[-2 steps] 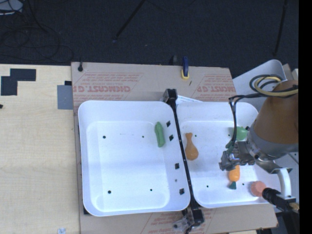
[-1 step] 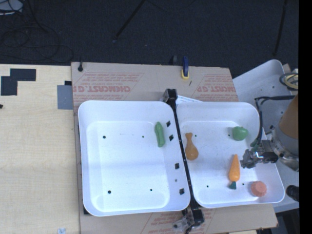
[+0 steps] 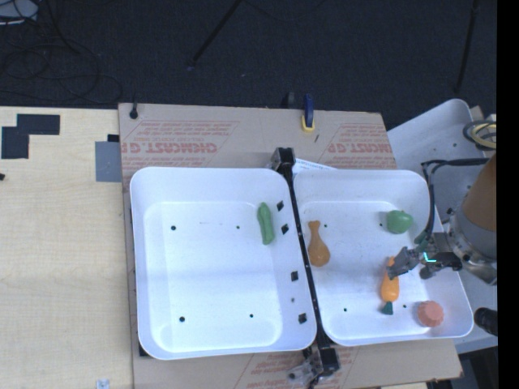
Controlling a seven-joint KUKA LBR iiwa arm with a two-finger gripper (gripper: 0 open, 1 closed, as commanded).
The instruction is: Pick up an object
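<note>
An orange carrot-shaped toy [image 3: 390, 285] lay in the right bin [image 3: 357, 197], near its right wall, with a small dark green end pointing to the front. The gripper [image 3: 408, 259] was just above the top end of this toy, coming in from the right side. I could not tell whether its fingers were apart or together, and no thing was clearly seen between them.

A pink ball [image 3: 430, 314] lay in the front right corner of the same bin, close to the orange toy but not touching it. A green round object [image 3: 398, 221] was further back, near the right wall. An orange-brown pear-like toy [image 3: 317, 245] lay by the divider between the bins.

In the left bin [image 3: 154, 258], a long green vegetable toy [image 3: 265, 223] lay near the right wall. Both bins stood on a cardboard sheet [image 3: 203, 140].
</note>
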